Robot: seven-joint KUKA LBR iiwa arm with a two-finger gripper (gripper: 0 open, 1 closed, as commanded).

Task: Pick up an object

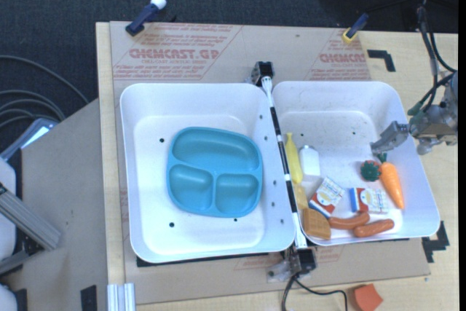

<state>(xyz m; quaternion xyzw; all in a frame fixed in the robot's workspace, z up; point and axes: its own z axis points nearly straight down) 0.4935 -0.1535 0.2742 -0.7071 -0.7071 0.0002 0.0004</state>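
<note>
Presently, you have the tool (389,138) over the right bin (342,95), near its right wall; grip state: cannot tell. Carrot (392,184) lies just beside it, nearest candidate. Left bin (145,102): blue plate (215,171).

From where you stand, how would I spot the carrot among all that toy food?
Start at the right-hand white bin, where the toy food is piled toward the near end. Look along its right side: the carrot lies there, pointing toward the near edge, just right of the small cartons. It is the only orange cone, with a green leafy top.
</note>
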